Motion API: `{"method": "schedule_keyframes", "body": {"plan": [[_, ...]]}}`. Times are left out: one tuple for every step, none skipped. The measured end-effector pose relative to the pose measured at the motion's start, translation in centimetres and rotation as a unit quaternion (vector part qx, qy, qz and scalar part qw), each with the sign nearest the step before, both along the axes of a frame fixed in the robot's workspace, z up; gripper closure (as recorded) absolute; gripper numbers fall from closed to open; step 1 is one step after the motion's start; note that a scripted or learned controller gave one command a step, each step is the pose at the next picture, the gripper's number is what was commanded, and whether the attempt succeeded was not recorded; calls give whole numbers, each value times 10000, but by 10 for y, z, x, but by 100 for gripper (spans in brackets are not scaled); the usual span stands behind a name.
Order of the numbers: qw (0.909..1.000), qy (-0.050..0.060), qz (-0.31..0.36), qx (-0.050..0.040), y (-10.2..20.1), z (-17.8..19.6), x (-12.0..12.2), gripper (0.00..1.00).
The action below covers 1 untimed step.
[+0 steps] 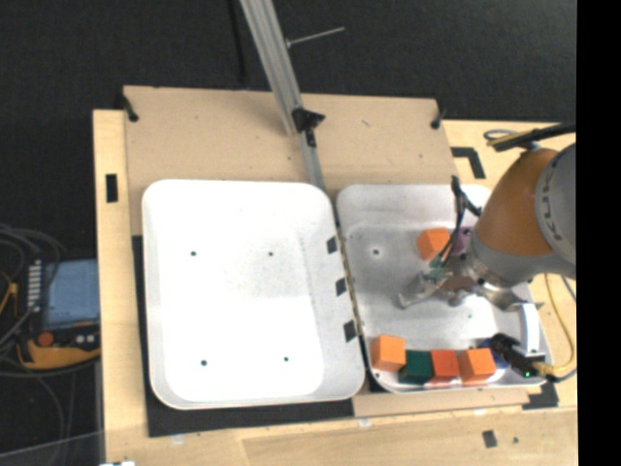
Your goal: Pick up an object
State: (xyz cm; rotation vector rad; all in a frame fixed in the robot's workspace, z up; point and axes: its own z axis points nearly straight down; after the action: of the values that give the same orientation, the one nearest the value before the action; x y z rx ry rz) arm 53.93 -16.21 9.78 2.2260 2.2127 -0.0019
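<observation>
My gripper hangs low over the middle of the right bin, with the grey and orange arm reaching in from the right. An orange block lies just behind the gripper, close to it; whether they touch I cannot tell. Along the bin's front wall stands a row of blocks: an orange one, a green one, a red-orange one and another orange one, with a small blue piece beside them. No block shows in the gripper's grasp.
The left bin lies beside the right one, with small clips along the shared edge. A slanted metal pole comes down to the back of the bins. Cables and a blue device sit off the bench at the left.
</observation>
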Motion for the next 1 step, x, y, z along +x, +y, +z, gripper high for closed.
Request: {"method": "schedule_keyframes", "body": {"plan": [[10000, -28, -38, 6, -1, 12, 1, 100]]}}
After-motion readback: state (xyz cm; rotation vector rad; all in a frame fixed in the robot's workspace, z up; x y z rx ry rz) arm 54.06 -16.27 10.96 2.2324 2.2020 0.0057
